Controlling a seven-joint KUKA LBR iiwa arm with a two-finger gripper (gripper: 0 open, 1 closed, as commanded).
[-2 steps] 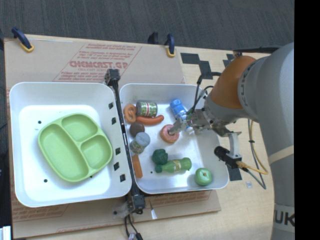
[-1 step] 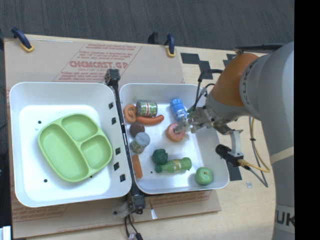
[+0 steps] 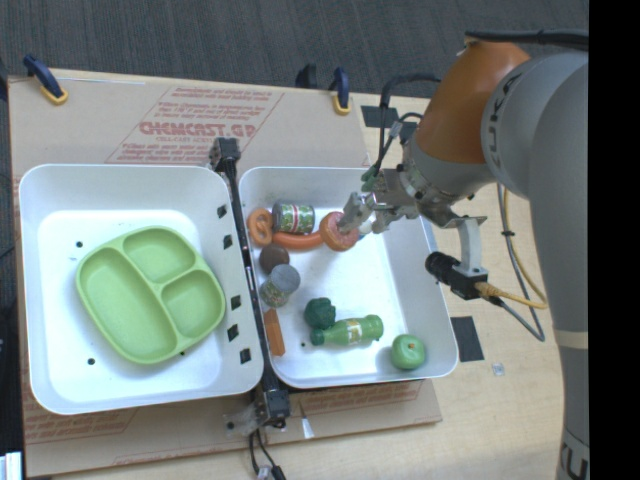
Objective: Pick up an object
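Orange ring (image 3: 338, 234) lies touching the hand (image 3: 352, 218).

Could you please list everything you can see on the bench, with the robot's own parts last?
bins: 2, white, side by side on the cardboard
plate: 1, light green, three sections, left bin
can: 1, green label, right bin, far side
sausage: 1, orange, beside the can
ring: 1, orange-pink, at the gripper
broccoli: 1, dark green, right bin
bottle: 1, green, beside the broccoli
apple: 1, green, right bin, near right corner
carrot: 1, orange, right bin, left wall
clamps: 3, blue, far edge
gripper: 1, grey, over the right bin
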